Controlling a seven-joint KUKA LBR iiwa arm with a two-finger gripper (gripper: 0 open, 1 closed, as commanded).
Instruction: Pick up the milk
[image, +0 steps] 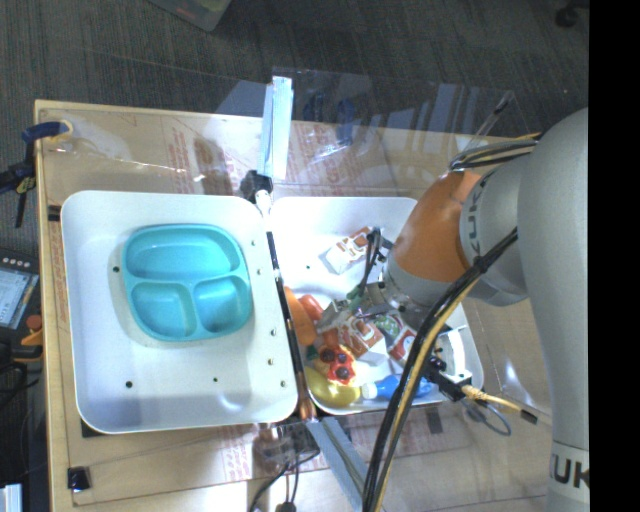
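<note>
In right bin (400, 212) | pincer (345, 310) among clutter | milk (350, 250) beside

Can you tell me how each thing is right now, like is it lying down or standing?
Blue plate: flat in the left bin, nothing on it.
Milk carton: lying in the right bin, apart from the heap.
Heap of toy food: jumbled together.
Gripper: low over the heap.

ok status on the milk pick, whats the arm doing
Grey arm with orange band down over the right white bin. Small white milk carton lying near the bin's top, not gripped. Jumble of toy food crowds the bin below it. Turquoise divided tray in the left bin.
</note>
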